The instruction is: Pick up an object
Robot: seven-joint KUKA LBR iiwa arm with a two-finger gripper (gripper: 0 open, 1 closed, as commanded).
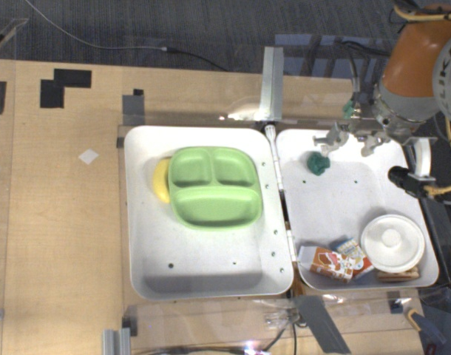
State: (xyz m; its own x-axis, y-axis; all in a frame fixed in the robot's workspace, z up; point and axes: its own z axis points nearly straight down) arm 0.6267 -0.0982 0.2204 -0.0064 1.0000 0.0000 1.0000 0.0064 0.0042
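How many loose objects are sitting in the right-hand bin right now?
4: a small teal object near the far left, a white bowl near right, a printed carton beside it, and a brown item partly hidden under the bowl. More may be hidden.

My arm comes in from the upper right, its grey body and orange band bulking large at that corner. From the wrist my end effector (350,140) hangs low and reaches toward the left. Its two grey fingers (330,140) point down and stand spread apart, with clear space between them and nothing caught there. Dark cables loop around my wrist and trail off along the right side.
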